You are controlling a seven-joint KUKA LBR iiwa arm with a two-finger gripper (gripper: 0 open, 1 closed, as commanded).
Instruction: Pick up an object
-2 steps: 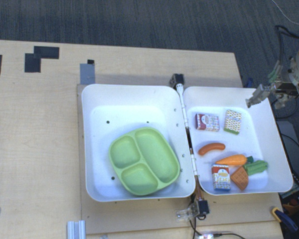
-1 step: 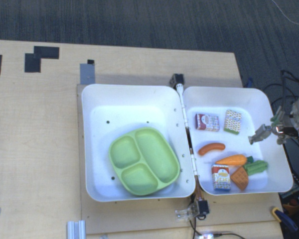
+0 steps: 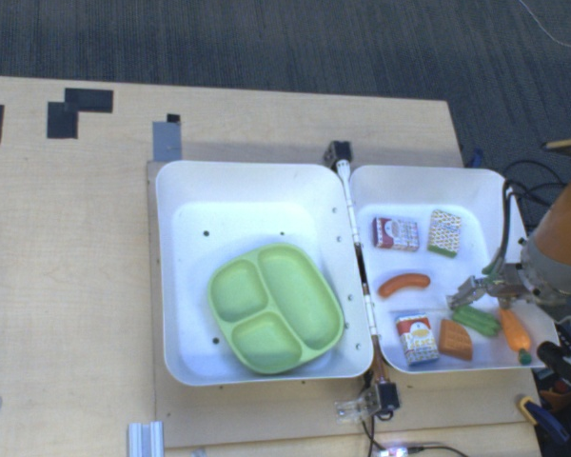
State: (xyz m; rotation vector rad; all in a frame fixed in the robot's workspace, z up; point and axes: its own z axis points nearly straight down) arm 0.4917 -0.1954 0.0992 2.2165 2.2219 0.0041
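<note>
The right bin [image 3: 485, 190] holds several small items. A red and white carton [image 3: 396, 232] and a green-patterned box [image 3: 444, 231] lie at its back. An orange-red sausage [image 3: 403, 284] lies in the middle. Along the front are a small printed box [image 3: 417, 338], an orange wedge [image 3: 455, 339], a green vegetable [image 3: 476, 319] and a carrot [image 3: 516, 331]. My gripper [image 3: 468, 293] reaches in from the right and hangs low just above the green vegetable's left end, right of the sausage. Nothing is visibly held.
The left bin [image 3: 200, 208] holds a light green divided plate [image 3: 276, 307]. A metal hinge strip [image 3: 354, 246] runs between the two bins. The arm's orange band [image 3: 563, 227] stands over the right bin's right wall. Cables lie at the bench's right edge.
</note>
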